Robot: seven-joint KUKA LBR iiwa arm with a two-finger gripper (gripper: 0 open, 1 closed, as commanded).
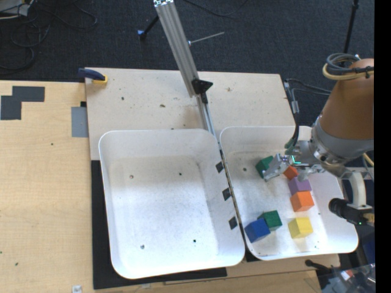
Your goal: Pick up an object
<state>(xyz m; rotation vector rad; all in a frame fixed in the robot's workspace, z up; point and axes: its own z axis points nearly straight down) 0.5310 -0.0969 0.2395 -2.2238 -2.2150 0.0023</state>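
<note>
Hovering at the right bin's (pixel 342 240) twelve o'clock, my pincer (pixel 282 165) has a grip state I cannot tell, beside the green block (pixel 265 163), judged light and rigid, best taken across opposite flat faces.

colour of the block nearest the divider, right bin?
Blue: the blue block, beside a green block, seen in the camera view.

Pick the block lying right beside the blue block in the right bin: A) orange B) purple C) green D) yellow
C: the green block touches the blue block near the right bin's front left, while the yellow block sits apart to its right.
</note>
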